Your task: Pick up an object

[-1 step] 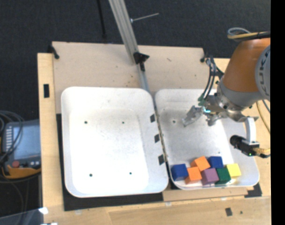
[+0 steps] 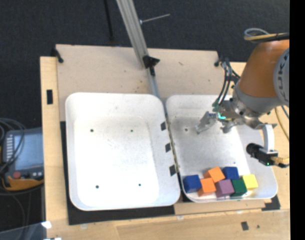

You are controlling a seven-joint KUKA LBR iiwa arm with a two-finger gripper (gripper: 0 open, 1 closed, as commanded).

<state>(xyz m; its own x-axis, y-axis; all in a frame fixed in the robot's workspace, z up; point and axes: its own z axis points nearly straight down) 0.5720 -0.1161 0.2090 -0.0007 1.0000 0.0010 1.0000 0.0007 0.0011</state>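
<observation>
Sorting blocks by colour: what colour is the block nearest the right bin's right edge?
Yellow block, clearest in the camera view.

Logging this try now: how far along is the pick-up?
Nothing looks picked yet: the blocks sit clustered at the right bin's near edge. In hand: the claw hangs over that bin's middle, apart from them. Left: reaching a block, gripping and lifting it.

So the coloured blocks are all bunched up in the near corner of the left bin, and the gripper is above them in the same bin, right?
Not quite: the camera view shows the coloured blocks bunched in the near corner of the right bin, not the left. The gripper is indeed over that same bin.
</observation>
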